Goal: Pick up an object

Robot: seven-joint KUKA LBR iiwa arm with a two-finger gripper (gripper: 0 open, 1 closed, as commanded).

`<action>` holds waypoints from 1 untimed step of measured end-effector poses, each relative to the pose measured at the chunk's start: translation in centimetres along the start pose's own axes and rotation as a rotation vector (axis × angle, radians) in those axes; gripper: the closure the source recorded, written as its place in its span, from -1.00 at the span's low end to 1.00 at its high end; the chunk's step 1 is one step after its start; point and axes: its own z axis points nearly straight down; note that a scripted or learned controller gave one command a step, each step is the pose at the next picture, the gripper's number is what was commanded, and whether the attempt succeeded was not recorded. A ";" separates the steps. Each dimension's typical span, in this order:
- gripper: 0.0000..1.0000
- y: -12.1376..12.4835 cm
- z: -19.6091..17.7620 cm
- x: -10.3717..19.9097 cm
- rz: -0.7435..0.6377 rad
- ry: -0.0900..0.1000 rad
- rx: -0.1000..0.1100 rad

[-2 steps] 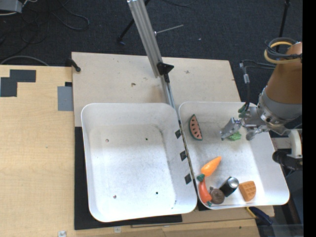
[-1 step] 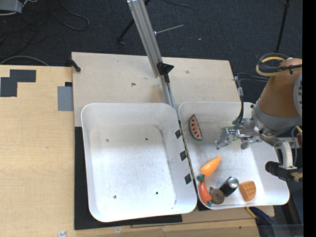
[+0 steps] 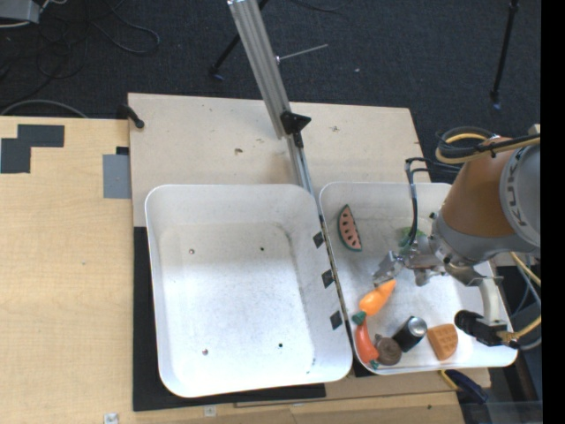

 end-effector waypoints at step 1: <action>1.00 0.1 -1.4 -0.2 0.007 -0.001 -0.005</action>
